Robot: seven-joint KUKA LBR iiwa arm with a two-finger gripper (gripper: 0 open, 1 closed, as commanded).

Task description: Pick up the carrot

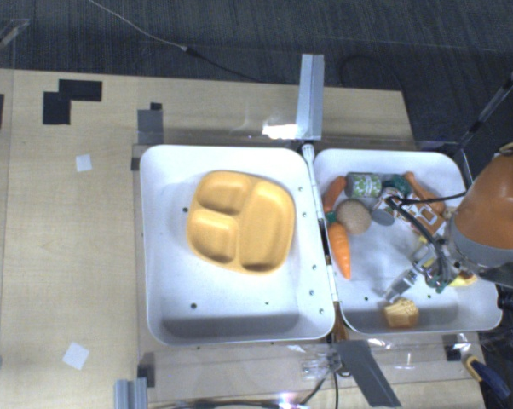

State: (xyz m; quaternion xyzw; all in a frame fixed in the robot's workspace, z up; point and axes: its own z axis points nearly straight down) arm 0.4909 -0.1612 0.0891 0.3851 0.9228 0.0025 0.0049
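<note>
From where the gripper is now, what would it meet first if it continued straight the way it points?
Probably the yellowish corn-like piece, just beyond the gripper; height is unclear. The carrot lies off that line.

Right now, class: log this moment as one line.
task: pick up carrot | carrot: lying in right bin, left side, not held | gripper: above corn
</note>
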